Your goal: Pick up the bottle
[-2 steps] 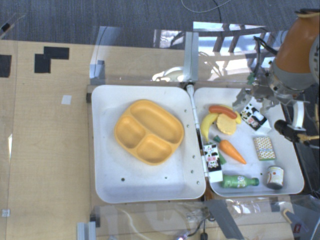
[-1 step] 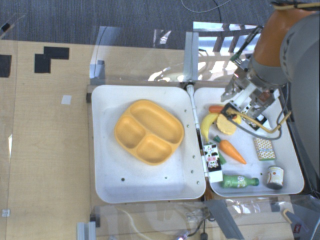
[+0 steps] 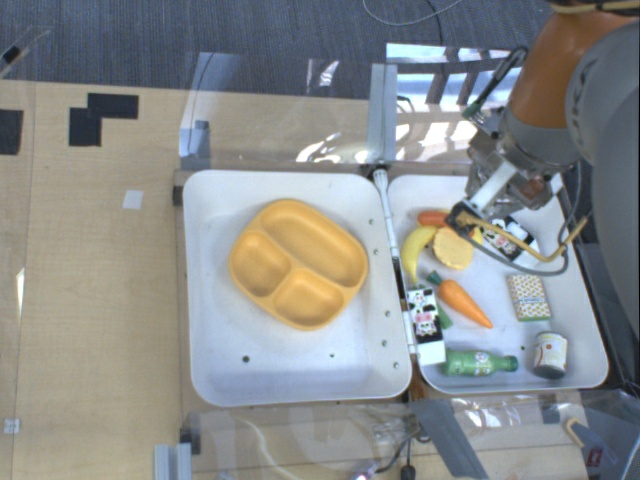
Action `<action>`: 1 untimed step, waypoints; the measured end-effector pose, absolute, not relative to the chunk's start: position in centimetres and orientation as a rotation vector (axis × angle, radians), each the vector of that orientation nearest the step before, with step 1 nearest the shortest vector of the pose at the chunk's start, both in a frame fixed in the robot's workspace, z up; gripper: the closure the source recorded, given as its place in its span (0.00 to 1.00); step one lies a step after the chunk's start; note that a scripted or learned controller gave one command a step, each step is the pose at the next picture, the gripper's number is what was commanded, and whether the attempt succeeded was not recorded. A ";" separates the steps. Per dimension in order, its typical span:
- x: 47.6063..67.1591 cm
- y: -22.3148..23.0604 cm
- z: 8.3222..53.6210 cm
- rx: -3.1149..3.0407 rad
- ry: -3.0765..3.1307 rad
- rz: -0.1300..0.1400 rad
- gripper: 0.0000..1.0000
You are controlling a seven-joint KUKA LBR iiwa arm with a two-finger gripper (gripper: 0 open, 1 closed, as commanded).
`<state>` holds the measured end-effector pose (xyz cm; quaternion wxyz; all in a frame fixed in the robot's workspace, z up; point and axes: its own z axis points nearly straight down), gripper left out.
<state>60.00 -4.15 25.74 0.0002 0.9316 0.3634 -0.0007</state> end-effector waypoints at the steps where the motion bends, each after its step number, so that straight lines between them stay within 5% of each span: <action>1: 58.7 0.5 29.0 3.035 0.813 0.001 1.00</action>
